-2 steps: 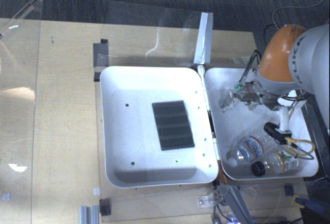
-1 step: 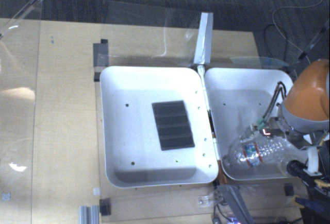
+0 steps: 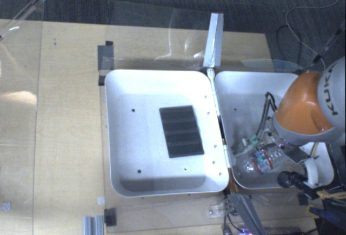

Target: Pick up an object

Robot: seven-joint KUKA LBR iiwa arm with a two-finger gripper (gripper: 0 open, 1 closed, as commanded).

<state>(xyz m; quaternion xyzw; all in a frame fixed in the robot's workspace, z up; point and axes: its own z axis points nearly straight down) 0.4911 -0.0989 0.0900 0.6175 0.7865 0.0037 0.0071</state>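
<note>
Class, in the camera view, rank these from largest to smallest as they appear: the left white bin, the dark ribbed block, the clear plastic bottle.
1. Left white bin
2. Dark ribbed block
3. Clear plastic bottle, partly hidden by the arm, so its full size is unsure.

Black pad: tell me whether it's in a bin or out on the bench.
In. The black pad lies flat on the floor of the left bin, clear of the walls.

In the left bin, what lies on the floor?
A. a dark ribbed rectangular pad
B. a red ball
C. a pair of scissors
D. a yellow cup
A: a dark ribbed rectangular pad lies near the middle of the left bin, set at a slight slant.
</note>
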